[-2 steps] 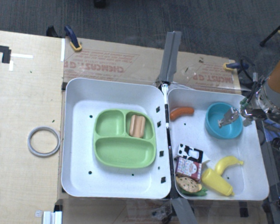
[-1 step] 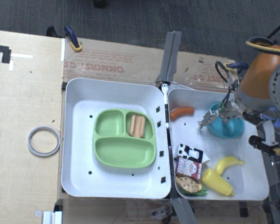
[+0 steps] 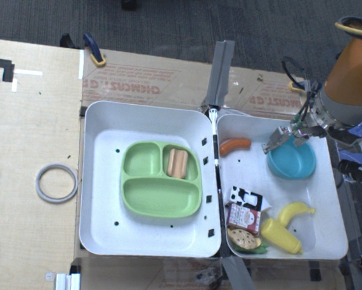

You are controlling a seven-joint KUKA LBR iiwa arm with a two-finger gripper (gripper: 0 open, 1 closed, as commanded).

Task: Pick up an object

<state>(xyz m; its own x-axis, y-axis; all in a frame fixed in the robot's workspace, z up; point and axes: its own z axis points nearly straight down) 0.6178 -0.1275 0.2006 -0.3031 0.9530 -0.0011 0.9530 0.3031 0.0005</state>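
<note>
The arm comes in from the right with its orange band high over the far corner of the right bin (image 3: 324, 247), and its end effector (image 3: 288, 137) hangs at the far-left rim of the blue bowl (image 3: 292, 161), just touching or just above it; from here I cannot tell which, and I cannot tell either whether it is open or closed, since the metal parts blur together against the bowl. Nothing can be seen gripped. Taking the blue bowl as the landmark, it looks like the thing being gone for, probably by its rim, since a shallow bowl offers little else to pinch. Left of the bowl lies an orange sausage (image 3: 234, 145), near enough to be the target instead. Toward the near side of the bowl sit a yellow banana (image 3: 295, 213) and a yellow squeeze bottle (image 3: 280, 237) lying on its side, and to the bowl's near left a small carton with a cow pattern (image 3: 245, 208) with a cookie (image 3: 243, 239) below it, all loose, as if tipped in for picking. Well left of the bowl, in the other bin (image 3: 94, 184), a green divided plate (image 3: 162, 179) holds a hot dog (image 3: 177, 163) in one small compartment. Out on the worktop (image 3: 30, 126), farthest from the bowl, lies a grey ring (image 3: 57, 182).
</note>
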